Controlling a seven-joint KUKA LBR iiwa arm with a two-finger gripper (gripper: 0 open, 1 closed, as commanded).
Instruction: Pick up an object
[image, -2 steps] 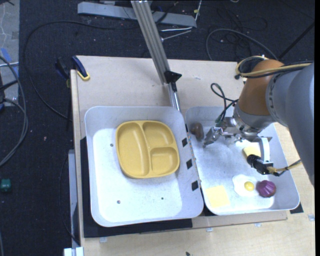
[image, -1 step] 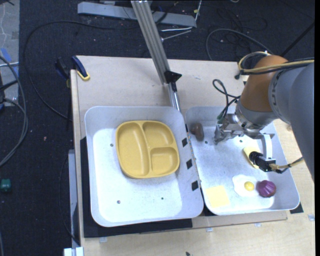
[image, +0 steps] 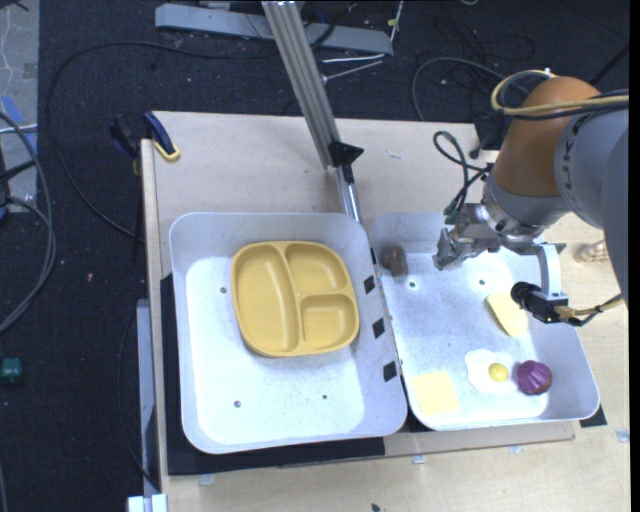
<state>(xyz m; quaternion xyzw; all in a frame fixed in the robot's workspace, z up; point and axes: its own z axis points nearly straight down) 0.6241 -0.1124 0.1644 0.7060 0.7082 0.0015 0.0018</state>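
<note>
Over the right bin (image: 575, 400), the end effector (image: 447, 257) hangs at twelve o'clock; whether it is clenched I cannot tell. Near it, at nine o'clock, lies a brown lump (image: 394, 261).

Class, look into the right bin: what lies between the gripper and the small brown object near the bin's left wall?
In the camera view, only bare white bin floor lies between the gripper and the brown object.

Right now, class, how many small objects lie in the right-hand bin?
5: a brown lump by the left wall, a yellow wedge on the right, a pale yellow square in front, a fried egg and a purple piece beside it. The arm may hide more.
</note>
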